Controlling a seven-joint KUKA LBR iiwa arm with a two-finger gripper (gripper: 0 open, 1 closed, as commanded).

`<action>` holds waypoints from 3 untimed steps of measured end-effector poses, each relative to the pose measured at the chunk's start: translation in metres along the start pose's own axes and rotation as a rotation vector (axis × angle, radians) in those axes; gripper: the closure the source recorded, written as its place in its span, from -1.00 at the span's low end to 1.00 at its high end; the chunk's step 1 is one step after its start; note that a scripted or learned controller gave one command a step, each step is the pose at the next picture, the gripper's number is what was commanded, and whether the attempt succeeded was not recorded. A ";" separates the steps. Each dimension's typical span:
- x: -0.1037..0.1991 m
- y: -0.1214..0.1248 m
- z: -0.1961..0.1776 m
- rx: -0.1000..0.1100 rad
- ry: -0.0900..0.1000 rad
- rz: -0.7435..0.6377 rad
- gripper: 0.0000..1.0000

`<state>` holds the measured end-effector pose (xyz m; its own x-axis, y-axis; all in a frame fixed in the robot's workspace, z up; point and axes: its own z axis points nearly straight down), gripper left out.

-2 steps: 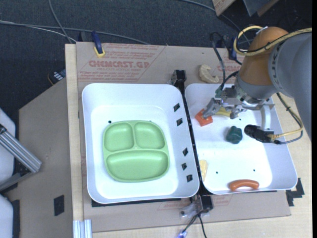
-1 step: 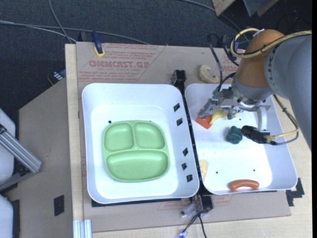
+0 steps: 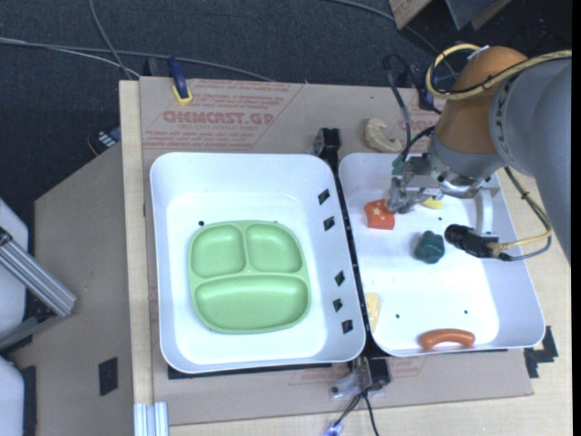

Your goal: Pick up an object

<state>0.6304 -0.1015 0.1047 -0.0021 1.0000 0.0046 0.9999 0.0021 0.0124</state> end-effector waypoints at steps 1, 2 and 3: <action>0.011 0.002 -0.052 0.008 -0.005 0.000 1.00; 0.011 0.004 -0.106 0.006 -0.005 0.001 1.00; 0.066 -0.015 -0.107 0.016 -0.002 -0.002 1.00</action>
<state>0.6136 -0.0355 0.2123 -0.0043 1.0000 0.0028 1.0000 0.0044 -0.0035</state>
